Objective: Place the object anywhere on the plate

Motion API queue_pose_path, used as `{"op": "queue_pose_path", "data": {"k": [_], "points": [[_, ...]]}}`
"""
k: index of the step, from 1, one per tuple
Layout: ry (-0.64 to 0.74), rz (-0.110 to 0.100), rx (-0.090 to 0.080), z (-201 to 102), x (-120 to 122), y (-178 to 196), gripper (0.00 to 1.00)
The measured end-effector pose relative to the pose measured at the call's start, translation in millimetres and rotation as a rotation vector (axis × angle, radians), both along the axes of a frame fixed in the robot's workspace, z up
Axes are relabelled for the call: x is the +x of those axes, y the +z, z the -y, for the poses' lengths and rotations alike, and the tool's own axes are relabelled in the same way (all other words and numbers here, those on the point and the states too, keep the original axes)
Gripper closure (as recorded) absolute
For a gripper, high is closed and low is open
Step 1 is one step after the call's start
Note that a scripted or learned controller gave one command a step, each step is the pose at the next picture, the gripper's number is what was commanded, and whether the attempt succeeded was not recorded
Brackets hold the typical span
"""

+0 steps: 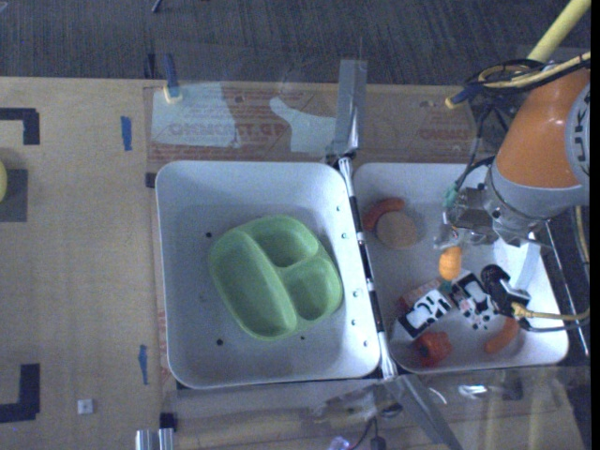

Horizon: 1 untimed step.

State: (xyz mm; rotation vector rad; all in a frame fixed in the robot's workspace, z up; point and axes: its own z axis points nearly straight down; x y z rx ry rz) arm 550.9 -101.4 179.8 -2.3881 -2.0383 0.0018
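Bench [75, 251], far left: black corner marks [23, 125] and a strip of blue tape [126, 131].

Behind the left bin is a taped clear sheet [211, 127] with pale printed lettering. It's upside down from this angle and I can't read it.

Left bin [187, 195]: holds the plate [275, 275]. It's light green with a rounded outline and three compartments: one long down its left side, two smaller on its right. Sits roughly mid-bin, turned at an angle. No markings on it that I can see.

Right bin [412, 186]:
- Red-brown disc [382, 212] at upper left, touching a tan disc [399, 231] that overlaps its lower right.
- Black-and-white patterned piece [427, 310] lower left of centre.
- Red piece [434, 345] just below that, near the front wall.
- Orange piece [450, 264] is the task's thing as far as I can tell. Small, rounded, plain bright orange, no label. It's mid-bin, directly under the gripper tip and well apart from the plate.
- Long orange piece [502, 336] at lower right, lying tilted.

Gripper [457, 237]: pointing down over the right bin, right above the orange piece. Can't tell whether it's wide, narrow or gripping, since the tip is blurred against the piece. Contact unclear.

Arm [539, 148]: comes in from the right, with the orange band above grey. Dark lettering on the band at the frame edge is cut off and not readable.
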Motion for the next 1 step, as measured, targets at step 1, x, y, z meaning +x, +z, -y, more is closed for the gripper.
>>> {"op": "queue_pose_path", "data": {"k": [1], "points": [[0.049, 0.004, -0.001, -7.7, 3.6, 12.5, 1.00]]}}
